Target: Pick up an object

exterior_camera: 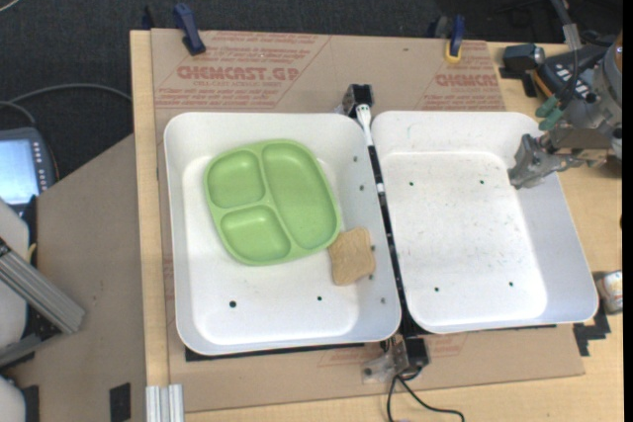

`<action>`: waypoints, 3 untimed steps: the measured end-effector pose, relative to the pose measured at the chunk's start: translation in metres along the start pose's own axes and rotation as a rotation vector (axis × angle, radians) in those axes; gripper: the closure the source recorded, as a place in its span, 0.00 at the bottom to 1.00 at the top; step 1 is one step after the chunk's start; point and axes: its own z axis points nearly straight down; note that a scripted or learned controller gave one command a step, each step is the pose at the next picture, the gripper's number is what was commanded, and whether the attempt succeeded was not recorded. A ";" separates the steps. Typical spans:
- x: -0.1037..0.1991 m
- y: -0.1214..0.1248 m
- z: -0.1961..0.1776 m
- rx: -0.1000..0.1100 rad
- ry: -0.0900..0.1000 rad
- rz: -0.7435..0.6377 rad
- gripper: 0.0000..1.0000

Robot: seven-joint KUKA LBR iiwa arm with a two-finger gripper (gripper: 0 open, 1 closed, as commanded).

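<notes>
A green divided plate [270, 203] lies in the left bin [188, 242], toward its middle. A tan, sponge-like block [352, 256] rests just off the plate's lower right corner, close to the bin's right wall. My gripper [528, 163] hangs at the right bin's [465, 232] upper right edge, far from both objects. Nothing shows beneath or between its tips.
Both bins sit on a brown board [297, 64] held by blue clamps [188, 28] at the back. A black rod [376, 183] runs between the bins. Cables and arm hardware [574, 84] crowd the right edge.
</notes>
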 end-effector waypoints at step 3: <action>-0.010 0.042 -0.162 -0.030 -0.008 0.010 1.00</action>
